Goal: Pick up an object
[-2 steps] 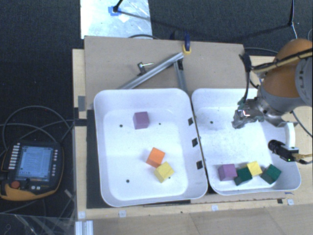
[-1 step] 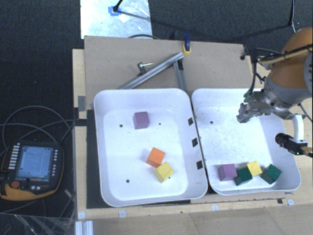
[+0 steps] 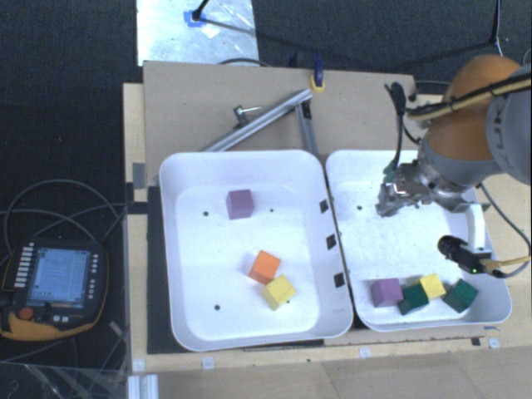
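My tool (image 3: pixel 391 199) hangs over the right bin's (image 3: pixel 366 166) upper part; its grip I cannot tell. The purple cube (image 3: pixel 386 291) lies well below it by the near wall, beside green (image 3: pixel 412 298) and yellow (image 3: pixel 432 286) cubes.

We see two bins side by side on the bench (image 3: pixel 366 98): the left bin (image 3: pixel 179 223) in the centre of the frame, the right bin (image 3: pixel 366 223) beside it, their edges touching. In the left bin one cube (image 3: pixel 239 204) lies in the upper part, well apart from two cubes (image 3: pixel 264 266) (image 3: pixel 278 291) that touch each other lower down. In the right bin four cubes (image 3: pixel 386 291) (image 3: pixel 412 298) (image 3: pixel 432 286) (image 3: pixel 460 294) lie in a row along the lower edge. The gripper (image 3: pixel 389 202) hangs over the upper part of the right bin. A pendant (image 3: pixel 54 285) lies at the left of the frame, off the bench.
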Controlling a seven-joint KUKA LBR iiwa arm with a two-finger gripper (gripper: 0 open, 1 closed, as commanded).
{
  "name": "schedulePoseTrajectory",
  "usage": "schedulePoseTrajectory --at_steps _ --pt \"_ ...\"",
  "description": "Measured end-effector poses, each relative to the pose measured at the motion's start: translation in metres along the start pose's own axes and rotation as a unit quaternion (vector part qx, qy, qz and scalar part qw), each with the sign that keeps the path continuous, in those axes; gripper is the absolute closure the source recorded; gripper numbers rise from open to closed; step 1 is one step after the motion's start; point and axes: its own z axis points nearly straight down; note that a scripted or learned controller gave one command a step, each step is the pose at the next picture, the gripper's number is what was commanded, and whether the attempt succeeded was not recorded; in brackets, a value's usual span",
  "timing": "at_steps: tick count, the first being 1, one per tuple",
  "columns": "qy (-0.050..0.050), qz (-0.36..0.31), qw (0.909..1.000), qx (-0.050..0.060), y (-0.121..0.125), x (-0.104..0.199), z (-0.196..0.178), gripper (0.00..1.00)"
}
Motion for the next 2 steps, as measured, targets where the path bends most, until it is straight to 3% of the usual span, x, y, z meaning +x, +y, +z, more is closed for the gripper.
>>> schedulePoseTrajectory --at_steps 2 --pt "0.001 -0.001 1.0000 -0.001 -0.028 0.100 -0.015 1.00"
